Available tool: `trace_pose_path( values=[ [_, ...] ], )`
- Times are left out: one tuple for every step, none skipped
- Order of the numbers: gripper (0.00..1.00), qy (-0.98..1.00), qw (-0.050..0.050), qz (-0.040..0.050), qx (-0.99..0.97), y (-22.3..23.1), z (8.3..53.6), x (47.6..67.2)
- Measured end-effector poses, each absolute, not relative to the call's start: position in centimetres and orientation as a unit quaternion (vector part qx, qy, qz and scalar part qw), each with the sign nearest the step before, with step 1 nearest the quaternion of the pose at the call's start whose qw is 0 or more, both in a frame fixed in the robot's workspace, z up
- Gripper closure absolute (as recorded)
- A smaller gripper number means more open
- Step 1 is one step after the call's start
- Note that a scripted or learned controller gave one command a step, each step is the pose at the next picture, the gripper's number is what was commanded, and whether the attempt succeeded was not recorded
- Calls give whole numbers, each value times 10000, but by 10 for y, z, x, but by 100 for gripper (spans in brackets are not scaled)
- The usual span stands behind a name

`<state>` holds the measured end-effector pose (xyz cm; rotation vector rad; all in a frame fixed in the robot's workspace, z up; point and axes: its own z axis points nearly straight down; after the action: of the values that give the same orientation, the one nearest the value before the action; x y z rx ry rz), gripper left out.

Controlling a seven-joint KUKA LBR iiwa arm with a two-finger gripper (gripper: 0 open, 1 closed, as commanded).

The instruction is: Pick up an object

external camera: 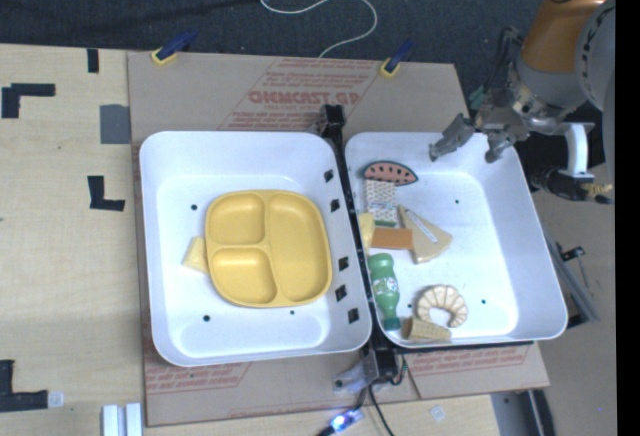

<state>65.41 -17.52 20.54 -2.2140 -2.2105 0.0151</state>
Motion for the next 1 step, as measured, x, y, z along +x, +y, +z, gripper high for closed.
trace_pose_path(
  values=[
    [0, -7077, 4, 5, -7066, -175, 215, 657]
  ],
)
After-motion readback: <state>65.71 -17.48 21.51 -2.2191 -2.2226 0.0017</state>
